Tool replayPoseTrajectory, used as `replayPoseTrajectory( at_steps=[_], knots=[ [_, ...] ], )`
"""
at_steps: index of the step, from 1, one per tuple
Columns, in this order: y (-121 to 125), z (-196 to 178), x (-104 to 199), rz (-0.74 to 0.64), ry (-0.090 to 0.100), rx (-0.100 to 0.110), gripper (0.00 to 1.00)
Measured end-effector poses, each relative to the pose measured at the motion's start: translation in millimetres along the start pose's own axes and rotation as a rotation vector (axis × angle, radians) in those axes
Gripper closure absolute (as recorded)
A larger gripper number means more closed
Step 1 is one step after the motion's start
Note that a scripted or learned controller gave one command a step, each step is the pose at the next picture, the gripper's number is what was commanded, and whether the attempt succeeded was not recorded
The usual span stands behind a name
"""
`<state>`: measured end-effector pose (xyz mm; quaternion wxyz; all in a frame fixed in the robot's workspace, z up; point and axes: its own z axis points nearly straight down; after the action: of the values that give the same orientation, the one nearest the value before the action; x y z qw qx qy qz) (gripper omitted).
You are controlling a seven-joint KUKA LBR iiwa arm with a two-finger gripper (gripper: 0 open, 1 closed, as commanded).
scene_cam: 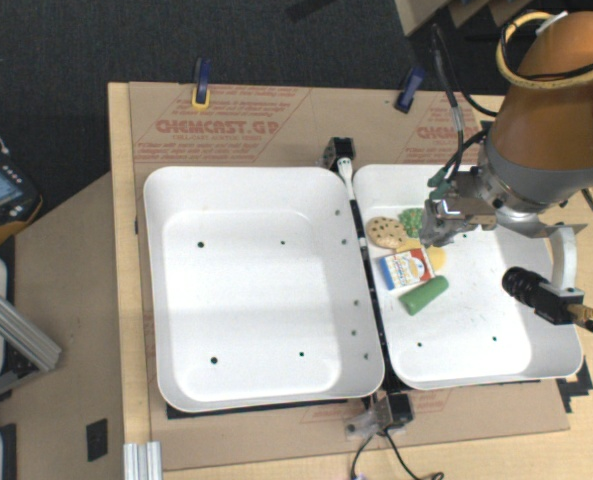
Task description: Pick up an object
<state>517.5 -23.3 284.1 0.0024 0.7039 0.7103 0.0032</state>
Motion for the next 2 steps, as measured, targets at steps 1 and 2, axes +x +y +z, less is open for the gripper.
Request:
replayPoseTrajectory(
  at_steps=[1,2],
  knots=[
    [-1.9,-7.6,-4.4,0.008,-0.002,0.005,1.0],
    [-1.4,-17.5,-4.4,0.007,-0.003,0.003,1.0]
  ],
)
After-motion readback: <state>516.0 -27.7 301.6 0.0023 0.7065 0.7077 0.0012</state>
